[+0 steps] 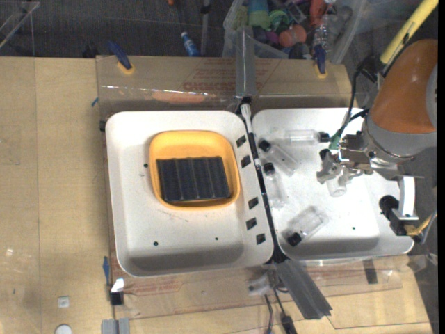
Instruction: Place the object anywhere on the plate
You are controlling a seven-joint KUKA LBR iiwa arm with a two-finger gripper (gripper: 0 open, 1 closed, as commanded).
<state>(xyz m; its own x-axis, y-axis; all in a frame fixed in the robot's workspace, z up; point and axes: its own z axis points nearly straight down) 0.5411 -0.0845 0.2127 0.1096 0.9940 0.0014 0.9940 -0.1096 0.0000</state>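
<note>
The gripper (338, 167) hangs low over the right bin (361, 236), whether clamped on anything I cannot tell. A clear bottle (304, 225) lies at its seven o'clock, angled. The yellow plate (193, 168) sits at nine o'clock, left bin (132, 242).

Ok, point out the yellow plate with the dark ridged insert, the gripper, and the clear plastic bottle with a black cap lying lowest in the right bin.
Yellow plate (193, 142): camera view, upper rim.
Gripper (334, 179): camera view, between its fingertips.
Clear plastic bottle (306, 223): camera view, mid-body.
</note>
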